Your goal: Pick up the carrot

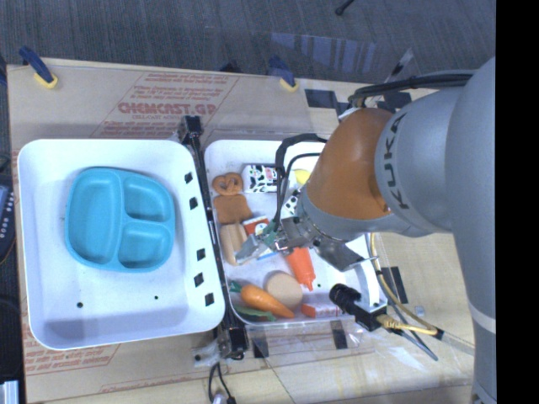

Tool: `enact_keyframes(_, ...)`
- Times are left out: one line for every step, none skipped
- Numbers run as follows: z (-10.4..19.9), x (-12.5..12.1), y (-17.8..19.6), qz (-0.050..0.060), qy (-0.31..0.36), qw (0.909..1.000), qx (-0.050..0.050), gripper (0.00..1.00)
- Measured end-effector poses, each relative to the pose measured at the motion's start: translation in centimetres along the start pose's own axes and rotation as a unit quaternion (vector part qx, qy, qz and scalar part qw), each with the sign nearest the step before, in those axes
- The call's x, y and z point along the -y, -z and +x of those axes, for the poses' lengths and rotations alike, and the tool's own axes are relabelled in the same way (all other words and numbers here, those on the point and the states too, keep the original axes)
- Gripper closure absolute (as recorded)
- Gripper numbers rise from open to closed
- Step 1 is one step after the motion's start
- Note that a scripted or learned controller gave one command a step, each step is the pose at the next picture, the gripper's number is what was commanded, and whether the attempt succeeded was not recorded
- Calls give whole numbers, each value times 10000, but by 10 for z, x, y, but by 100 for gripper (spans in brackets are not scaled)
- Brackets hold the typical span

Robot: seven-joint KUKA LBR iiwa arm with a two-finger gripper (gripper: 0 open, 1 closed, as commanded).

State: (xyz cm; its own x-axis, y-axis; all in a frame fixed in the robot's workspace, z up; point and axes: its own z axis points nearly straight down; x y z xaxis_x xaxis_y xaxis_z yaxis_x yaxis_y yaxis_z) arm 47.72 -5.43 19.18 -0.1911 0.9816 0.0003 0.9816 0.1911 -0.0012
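The carrot (263, 300), orange with a green top at its left end, lies flat near the front edge of the right bin (253, 152). It rests against a round beige piece (285, 288). My gripper (268, 242) hangs over the middle of that bin, a little behind the carrot and apart from it. A short orange-red piece (301, 266) stands just under the wrist, beside the gripper. The arm's orange band (354, 171) hides the right half of the bin.
The left bin (50, 310) holds a blue divided plate (120, 218). In the right bin, behind the gripper, lie a brown bear-shaped toy (226, 184), a tan block (232, 208) and a black-and-white patterned item (263, 178). Cables (404, 322) run along the front right.
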Motion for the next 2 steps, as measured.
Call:
enact_keyframes(-44,-51,61,-22,-85,10000,14,0)
enact_keyframes(-51,-40,-85,-22,408,9992,7,0)
